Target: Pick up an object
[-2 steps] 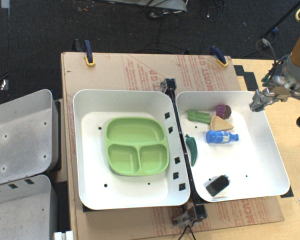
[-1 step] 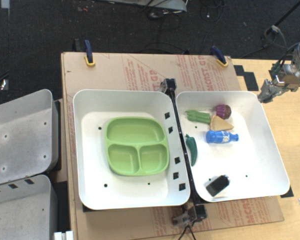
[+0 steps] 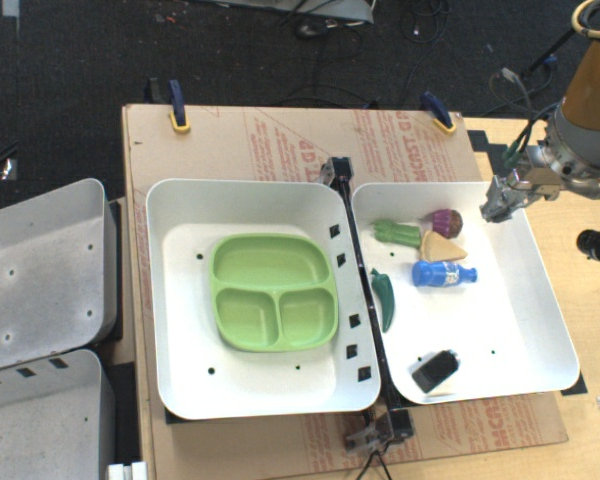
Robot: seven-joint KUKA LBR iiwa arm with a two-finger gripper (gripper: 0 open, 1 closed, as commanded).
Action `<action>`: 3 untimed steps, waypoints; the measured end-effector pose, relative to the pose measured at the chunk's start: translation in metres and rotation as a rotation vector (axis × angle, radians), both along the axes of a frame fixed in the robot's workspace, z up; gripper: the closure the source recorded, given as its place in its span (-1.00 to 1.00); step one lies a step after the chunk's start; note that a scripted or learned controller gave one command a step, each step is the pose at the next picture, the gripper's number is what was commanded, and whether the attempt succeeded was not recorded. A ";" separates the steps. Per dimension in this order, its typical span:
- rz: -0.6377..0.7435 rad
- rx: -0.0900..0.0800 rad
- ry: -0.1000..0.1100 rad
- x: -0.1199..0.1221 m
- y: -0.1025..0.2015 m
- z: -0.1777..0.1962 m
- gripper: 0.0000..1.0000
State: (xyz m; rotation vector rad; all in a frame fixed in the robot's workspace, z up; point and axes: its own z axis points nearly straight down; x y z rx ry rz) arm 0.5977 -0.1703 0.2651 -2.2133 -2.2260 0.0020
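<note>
gripper point(image 3: 500, 208) poised at the far right rim of the right bin point(image 3: 540, 298), finger state indiscernible, with the blue bottle point(image 3: 442, 275) lying just nearer than the tan wedge point(image 3: 442, 247), ready for a descent.

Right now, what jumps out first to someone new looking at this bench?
The bright green divided tray sits in the middle of the left bin and draws the eye first. In the right bin, small items cluster near its upper left: a blue bottle, a purple toy vegetable and a green one, with a black block apart near the front edge. The end effector hangs by that bin's upper right rim.
</note>
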 end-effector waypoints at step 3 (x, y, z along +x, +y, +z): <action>0.001 0.000 0.000 -0.037 0.155 -0.010 1.00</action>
